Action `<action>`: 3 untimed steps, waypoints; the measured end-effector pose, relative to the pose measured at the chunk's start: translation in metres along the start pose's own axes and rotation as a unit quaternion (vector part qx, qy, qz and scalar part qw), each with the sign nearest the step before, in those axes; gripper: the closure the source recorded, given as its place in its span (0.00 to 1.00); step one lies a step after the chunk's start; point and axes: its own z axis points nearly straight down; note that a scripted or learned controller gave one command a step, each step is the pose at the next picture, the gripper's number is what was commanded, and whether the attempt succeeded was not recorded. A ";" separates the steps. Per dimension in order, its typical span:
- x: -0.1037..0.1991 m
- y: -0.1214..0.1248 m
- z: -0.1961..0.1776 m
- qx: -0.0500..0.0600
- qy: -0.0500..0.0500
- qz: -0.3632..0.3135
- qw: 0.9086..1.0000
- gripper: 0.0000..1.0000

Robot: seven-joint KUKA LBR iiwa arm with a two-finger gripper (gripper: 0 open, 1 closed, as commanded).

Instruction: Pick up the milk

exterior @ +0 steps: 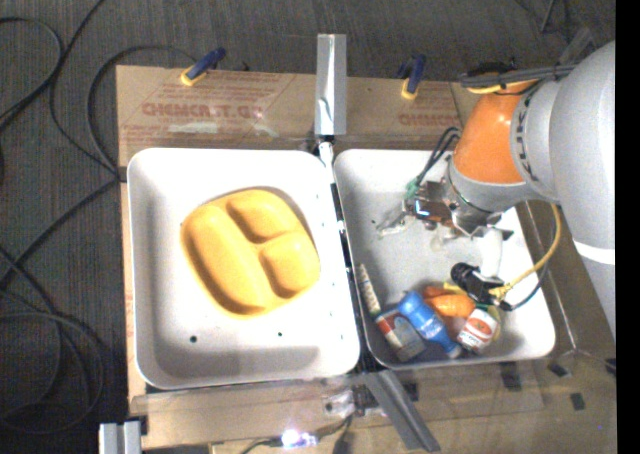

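Claw (432, 210) hangs over the middle of the right bin (372, 174), below the arm's orange band (488, 142); whether it is spread or pressed together I cannot tell, since the metal parts there blur into cables, and nothing can be seen caught in it. Just beyond it, toward the near right corner of that bin, lies a small heap of items: a blue-and-white container (428, 318), an orange piece (452, 302) resting against it, a red-and-white can-like thing (480, 329), a dark flat item (398, 332) at the near left of the heap, and a slim strip (366, 288) along the bin's left wall. The milk is most likely the blue-and-white container, though its label is too small to read. It lies on its side, with its long axis slanting from far left to near right, touching its neighbours. From the claw it sits nearer to the viewer and about level left to right, so the coming move looks like a short pull toward the near edge, then a descent, with the jaws set across that slanted axis. Crowding by the orange piece and the can could spoil the grip. Farther left, the other bin (150, 272) carries a yellow divided tray (252, 250), and both bins rest on the brown counter (150, 102).
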 end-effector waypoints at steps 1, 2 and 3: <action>0.007 0.028 -0.040 -0.001 -0.001 -0.084 0.996 0.00; 0.002 -0.025 0.020 -0.006 0.000 -0.086 0.996 0.00; -0.014 -0.026 -0.052 -0.002 0.001 -0.167 0.986 0.00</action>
